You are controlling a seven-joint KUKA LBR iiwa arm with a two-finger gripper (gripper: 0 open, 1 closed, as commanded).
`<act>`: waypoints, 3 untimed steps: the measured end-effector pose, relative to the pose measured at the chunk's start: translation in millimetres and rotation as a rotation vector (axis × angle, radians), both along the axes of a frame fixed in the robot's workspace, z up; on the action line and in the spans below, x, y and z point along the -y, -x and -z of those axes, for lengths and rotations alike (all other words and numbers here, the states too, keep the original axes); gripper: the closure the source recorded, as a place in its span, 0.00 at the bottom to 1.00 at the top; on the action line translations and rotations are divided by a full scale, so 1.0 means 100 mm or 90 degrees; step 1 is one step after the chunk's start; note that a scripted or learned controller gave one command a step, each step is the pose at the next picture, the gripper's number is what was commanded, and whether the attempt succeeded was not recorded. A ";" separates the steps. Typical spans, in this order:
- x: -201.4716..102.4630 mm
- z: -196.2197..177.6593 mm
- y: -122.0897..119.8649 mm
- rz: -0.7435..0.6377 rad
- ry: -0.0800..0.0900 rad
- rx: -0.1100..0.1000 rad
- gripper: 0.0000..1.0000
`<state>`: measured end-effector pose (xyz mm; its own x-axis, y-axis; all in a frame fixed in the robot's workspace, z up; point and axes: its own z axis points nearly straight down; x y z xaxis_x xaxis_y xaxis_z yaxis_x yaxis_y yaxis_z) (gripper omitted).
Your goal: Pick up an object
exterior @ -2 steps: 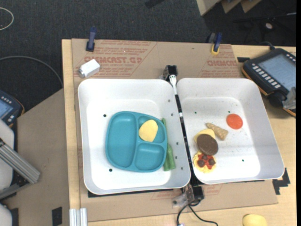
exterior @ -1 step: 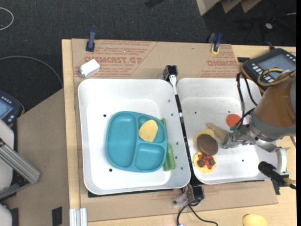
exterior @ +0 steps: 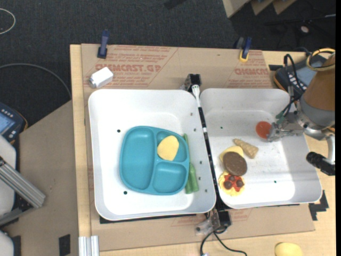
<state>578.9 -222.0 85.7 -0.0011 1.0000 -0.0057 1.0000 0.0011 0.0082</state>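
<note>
Two white bins are seen side by side on the desk [exterior: 160,63]: the left bin [exterior: 106,143] carries a teal divided plate [exterior: 141,161] with a yellow piece [exterior: 168,148] in its upper right compartment. In the right bin [exterior: 298,180], toward the right of the frame, the jaws [exterior: 273,131] are lowered beside a small red ball [exterior: 262,128], apparently touching it. Whether they are closed on it cannot be told.

We see bright, even overhead light, white bins [exterior: 106,159] nearly blown out, soft short shadows under the teal tray [exterior: 139,161], slightly soft focus throughout, dim dark carpet [exterior: 64,9].
</note>
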 end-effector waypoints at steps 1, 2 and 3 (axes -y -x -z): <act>-0.03 0.01 0.03 0.001 -0.004 -0.005 0.00; -0.06 0.02 -0.63 -0.003 -0.014 -0.008 0.00; -0.06 0.01 -0.62 -0.003 -0.013 -0.007 0.00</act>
<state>641.4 -215.7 84.4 -0.0061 0.9999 0.0145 1.0000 0.0062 -0.0024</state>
